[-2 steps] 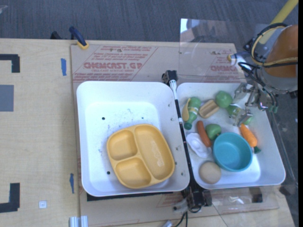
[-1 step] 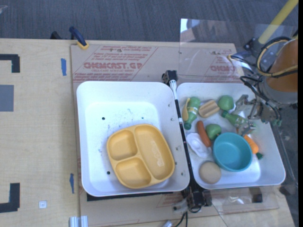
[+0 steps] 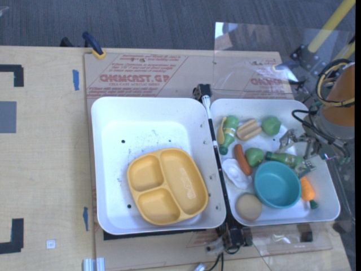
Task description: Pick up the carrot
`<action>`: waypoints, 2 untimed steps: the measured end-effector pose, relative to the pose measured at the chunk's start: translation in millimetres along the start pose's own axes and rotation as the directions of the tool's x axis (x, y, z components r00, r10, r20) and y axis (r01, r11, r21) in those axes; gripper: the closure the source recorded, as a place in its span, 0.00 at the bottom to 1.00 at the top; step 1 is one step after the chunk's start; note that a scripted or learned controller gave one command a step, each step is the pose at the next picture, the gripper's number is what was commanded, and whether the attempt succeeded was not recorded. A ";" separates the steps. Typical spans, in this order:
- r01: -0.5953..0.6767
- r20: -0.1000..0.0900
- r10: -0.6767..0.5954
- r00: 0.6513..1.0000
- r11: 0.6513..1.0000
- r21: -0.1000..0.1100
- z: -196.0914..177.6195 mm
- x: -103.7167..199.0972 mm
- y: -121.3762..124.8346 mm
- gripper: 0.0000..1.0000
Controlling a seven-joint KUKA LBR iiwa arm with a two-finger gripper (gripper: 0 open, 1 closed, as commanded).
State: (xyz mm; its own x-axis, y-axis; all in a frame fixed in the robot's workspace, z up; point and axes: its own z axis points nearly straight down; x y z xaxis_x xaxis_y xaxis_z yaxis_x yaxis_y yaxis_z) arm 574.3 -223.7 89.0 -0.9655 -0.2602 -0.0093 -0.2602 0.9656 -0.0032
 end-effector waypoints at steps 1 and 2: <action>0.222 0.007 -0.222 0.975 0.975 0.000 -1.2 53.5 18.1 0.00; 0.346 0.007 -0.346 0.938 0.938 0.009 -198.6 9.5 12.3 0.00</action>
